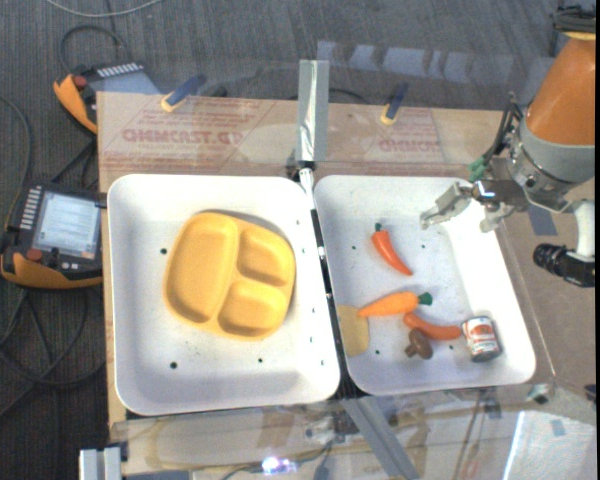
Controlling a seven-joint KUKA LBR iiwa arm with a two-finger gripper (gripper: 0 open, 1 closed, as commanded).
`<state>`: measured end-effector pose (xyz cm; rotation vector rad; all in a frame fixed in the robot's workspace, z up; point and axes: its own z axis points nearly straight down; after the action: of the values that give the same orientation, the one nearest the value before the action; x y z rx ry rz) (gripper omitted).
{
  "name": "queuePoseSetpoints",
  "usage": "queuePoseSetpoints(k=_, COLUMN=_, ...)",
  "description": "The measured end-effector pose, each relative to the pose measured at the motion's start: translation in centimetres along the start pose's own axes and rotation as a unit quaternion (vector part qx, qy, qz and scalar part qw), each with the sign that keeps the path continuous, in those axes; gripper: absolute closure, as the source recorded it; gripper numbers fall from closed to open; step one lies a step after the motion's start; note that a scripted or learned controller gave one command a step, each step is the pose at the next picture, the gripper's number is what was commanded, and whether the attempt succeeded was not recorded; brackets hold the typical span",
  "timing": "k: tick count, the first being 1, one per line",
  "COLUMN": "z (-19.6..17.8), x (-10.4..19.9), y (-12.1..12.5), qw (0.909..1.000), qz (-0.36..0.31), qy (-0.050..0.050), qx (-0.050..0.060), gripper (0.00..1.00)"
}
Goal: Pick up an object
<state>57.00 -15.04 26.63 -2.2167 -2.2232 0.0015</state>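
My gripper hangs over the far right part of the right bin, its two fingers spread apart with nothing between them, so it is open. In the same bin lie an orange pepper near the middle, a carrot below it, a second orange vegetable, a small brown mushroom-like piece, a small can at the near right and a tan flat piece by the left wall. All of these lie apart from the gripper, nearer to me than it is.
The left bin holds a yellow divided tray. A vertical metal post stands behind the seam between the bins. A handheld pendant and cables lie on the floor at left.
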Motion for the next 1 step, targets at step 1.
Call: queuePoseSetpoints(k=1, z=15.82, x=2.98, y=3.37, qw=0.9991, qz=-0.042, qy=0.000, qx=0.001, gripper=0.00)
